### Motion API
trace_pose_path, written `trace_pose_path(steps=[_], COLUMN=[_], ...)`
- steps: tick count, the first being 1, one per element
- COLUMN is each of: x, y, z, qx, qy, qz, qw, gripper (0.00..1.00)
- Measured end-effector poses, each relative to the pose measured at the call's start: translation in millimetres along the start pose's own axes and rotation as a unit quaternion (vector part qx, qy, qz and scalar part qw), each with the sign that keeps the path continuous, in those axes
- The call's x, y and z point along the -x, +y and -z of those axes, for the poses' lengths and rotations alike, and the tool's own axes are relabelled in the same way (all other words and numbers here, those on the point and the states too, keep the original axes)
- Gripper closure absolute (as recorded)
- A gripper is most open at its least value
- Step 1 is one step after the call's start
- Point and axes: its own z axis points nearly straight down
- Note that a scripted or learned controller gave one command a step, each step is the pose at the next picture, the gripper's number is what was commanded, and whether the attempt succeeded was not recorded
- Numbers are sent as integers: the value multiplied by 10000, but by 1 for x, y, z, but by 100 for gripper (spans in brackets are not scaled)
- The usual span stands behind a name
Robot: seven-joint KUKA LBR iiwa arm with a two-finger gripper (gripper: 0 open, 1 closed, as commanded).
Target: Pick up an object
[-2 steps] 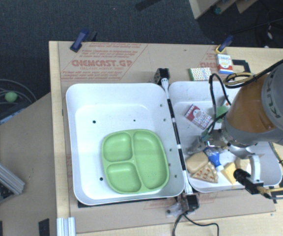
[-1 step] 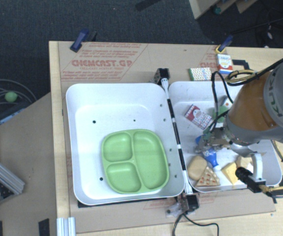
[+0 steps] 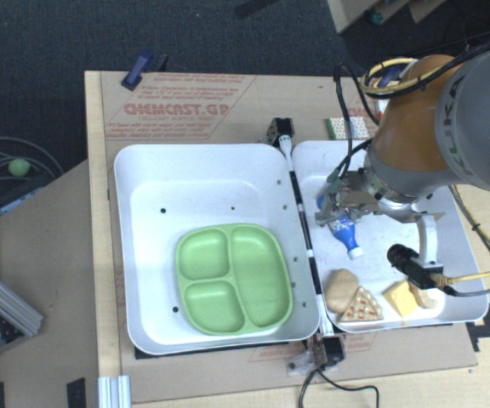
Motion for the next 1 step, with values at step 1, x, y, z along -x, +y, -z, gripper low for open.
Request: trace_pose_path(steps=[1], x=[-27], y=[-2], z=[25], qx=[1], qy=[-4], qz=[-2], qw=[10000], gripper=[100])
